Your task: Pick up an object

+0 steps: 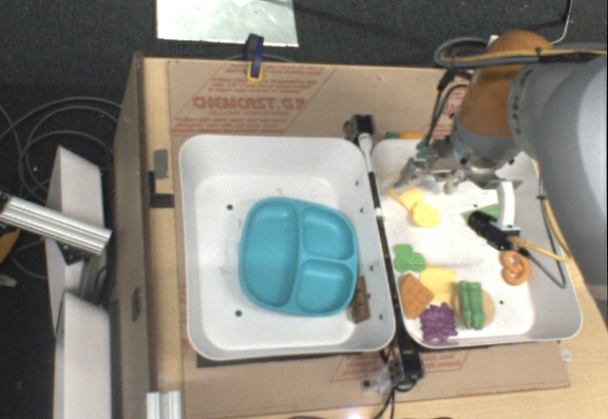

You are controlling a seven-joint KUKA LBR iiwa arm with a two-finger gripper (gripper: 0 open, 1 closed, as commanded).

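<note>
Right now the yellow toy food (419, 208) lies in the right bin (556, 313), just below the gripper (432, 172), which hangs over the bin's upper left part w/ nothing between its fingers that I can see; can't tell if they're apart or together. Approach step, I'd say, no grasp yet. Further below: green piece (409, 257), waffle (415, 294), purple grapes (439, 322), pretzel (514, 267) off to the lower right. Blue plate (297, 256) sits in the left bin (204, 170), well apart. Next move probably calls for a descent onto the yellow piece, then closing.
</note>
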